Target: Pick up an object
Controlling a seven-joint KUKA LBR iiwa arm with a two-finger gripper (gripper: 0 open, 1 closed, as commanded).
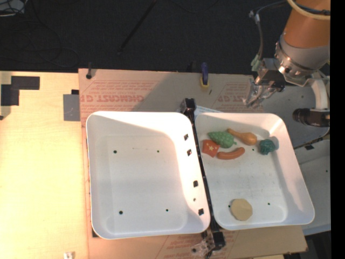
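The right bin (291, 171) holds several small toy foods. A green leafy piece (223, 139), a red piece (210, 148) and a red sausage (230, 154) lie close together near its back left. An orange carrot-like piece (242, 136) and a teal lump (267, 145) lie to their right. A tan round piece (241, 209) rests near the front. My gripper (255, 99) hangs above the bench behind the right bin's far rim, apart from all the objects, with nothing between its fingers.
The left bin (140, 220) sits beside the right one, with black clips (190, 139) along the shared rim. Brown cardboard (140, 93) lies under both bins. A blue and yellow clamp (205, 75) stands at the back edge.
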